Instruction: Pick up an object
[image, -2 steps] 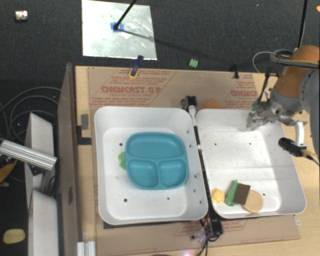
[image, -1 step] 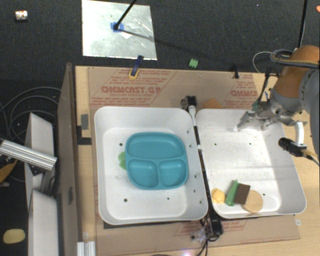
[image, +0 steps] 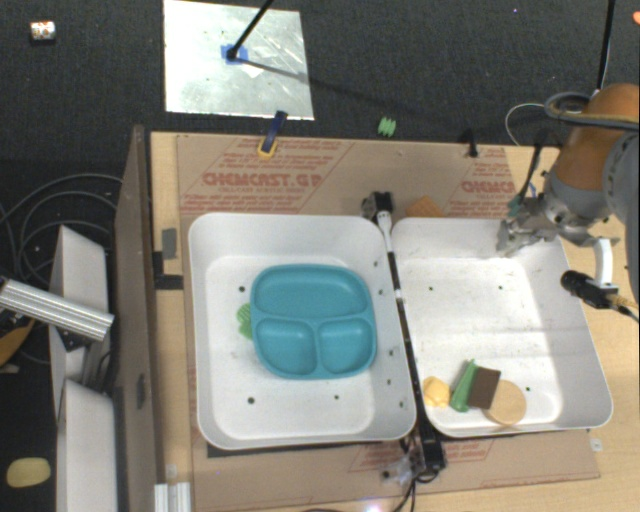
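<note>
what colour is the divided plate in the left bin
Teal blue; the divided plate shows plainly in the camera view.

Smooth matt plastic teal tray (image: 312, 320) in a glossy white plastic bin (image: 215, 300); bench (image: 300, 170) of paper-masked board.

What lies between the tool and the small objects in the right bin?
In the camera view, bare white bin floor separates the tool from the small objects.
</note>
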